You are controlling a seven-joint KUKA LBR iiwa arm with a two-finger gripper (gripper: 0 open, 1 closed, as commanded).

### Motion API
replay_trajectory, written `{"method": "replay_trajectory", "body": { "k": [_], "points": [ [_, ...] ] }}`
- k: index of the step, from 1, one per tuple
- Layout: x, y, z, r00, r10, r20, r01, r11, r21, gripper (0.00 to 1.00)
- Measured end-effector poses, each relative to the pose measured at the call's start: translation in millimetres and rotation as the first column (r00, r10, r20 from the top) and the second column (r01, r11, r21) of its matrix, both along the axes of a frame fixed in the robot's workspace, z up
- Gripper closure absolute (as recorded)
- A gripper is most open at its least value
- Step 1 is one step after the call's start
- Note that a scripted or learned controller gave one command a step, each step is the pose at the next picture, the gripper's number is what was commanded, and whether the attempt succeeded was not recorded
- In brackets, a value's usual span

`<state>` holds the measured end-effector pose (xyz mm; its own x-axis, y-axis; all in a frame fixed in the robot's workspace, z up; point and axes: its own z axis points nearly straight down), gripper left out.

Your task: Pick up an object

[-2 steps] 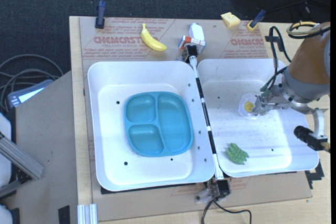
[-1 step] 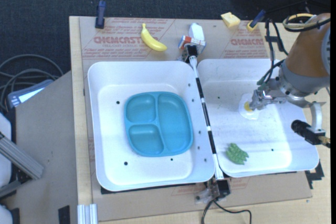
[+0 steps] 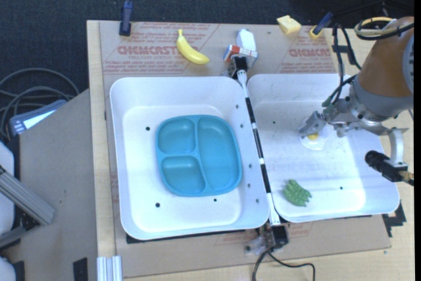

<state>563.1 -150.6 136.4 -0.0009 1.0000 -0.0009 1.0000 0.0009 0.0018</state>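
- The arm [image 3: 387,69], grey with an orange band, comes in from the right edge of the frame and bends down over the right bin [image 3: 342,201].
- Its gripper [image 3: 314,129] sits low in the middle of the right bin, right at a small white-and-yellow object [image 3: 313,139] that looks like a toy fried egg.
- The grey fingers point down and to the left, towards that egg; the tips are at or on it, but the view is too small and blurred to tell whether they touch.
- Whether the jaws are spread or closed cannot be told from this angle, nor whether anything sits between them.
- A green leafy toy [image 3: 297,193] lies lower in the right bin, near its bottom left corner, well apart from the gripper.
- The left bin [image 3: 131,161] holds a blue divided plate [image 3: 197,154] with three compartments, lying flat near the bin's centre.
- On the cardboard above the bins, at the top of the frame, lie a banana [image 3: 191,49], a small white-and-red box [image 3: 242,47] by the bins' upper seam, and a yellow wedge [image 3: 288,24] further right.
- A blue clamp [image 3: 125,16] stands at the board's upper left corner.
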Motion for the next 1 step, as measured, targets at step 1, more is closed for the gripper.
{"method": "replay_trajectory", "body": {
  "k": [1],
  "points": [
    [54.6, 9.9, 2.4, 1.000, 0.001, 0.001, -0.001, 1.000, 0.000, 0.00]
  ]
}}
